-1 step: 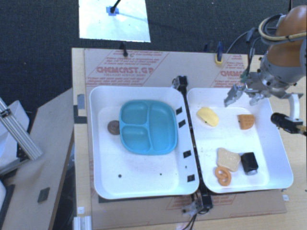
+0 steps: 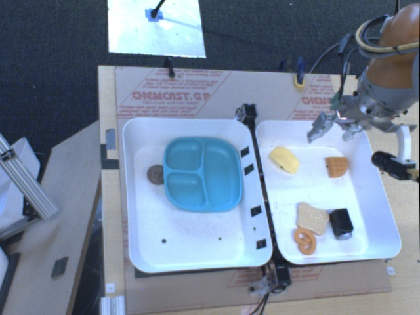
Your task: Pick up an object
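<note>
Step in hand: approach, nothing yet chosen or lifted.

Right bin (image 2: 377, 202), contents: yellow wedge (image 2: 285, 160) near the upper left; orange-brown piece (image 2: 336, 167) to its right; pale bread-like piece (image 2: 313, 218) lower down, with a pretzel-shaped piece (image 2: 305, 241) touching its lower edge and a black block (image 2: 340, 222) just beside it on the right.

Left bin (image 2: 141, 241), contents: blue divided plate (image 2: 200, 174); small brown disc (image 2: 155, 174) at the plate's left edge.

Claw (image 2: 335, 125): hovers above the far rim of the right bin, two fingers spread apart, moderately wide. It holds nothing and touches nothing.

Advice, as I judge it: the yellow wedge lies nearest and stands well apart from its neighbours, so it looks the safest pick. Centre the claw over it, turn the fingers across its narrow side, descend until they straddle it, then close. The bread piece and pretzel touch one another; a grasp there risks dragging both.
</note>
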You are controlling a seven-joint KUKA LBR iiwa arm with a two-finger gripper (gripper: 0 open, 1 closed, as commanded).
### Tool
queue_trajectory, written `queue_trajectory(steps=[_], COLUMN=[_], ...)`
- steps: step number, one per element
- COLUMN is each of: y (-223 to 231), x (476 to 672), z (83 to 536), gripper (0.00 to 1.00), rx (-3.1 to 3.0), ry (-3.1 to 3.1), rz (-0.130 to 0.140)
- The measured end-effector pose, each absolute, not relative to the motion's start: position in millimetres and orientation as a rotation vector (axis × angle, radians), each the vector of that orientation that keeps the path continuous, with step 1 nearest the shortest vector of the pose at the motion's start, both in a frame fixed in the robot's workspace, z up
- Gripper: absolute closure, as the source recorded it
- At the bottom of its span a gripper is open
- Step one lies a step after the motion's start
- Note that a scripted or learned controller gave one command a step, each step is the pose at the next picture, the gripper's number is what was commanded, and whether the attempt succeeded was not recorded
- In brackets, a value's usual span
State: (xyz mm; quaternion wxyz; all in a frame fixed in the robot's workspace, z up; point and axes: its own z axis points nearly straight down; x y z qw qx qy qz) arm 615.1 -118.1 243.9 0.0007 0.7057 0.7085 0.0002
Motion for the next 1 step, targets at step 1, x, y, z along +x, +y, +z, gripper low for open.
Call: queue_trajectory(steps=[1], y=[-122.4], x=[610.7], z=[200.3], gripper=[0.00], rx=[2.220], ry=[2.224], rz=[-0.002])
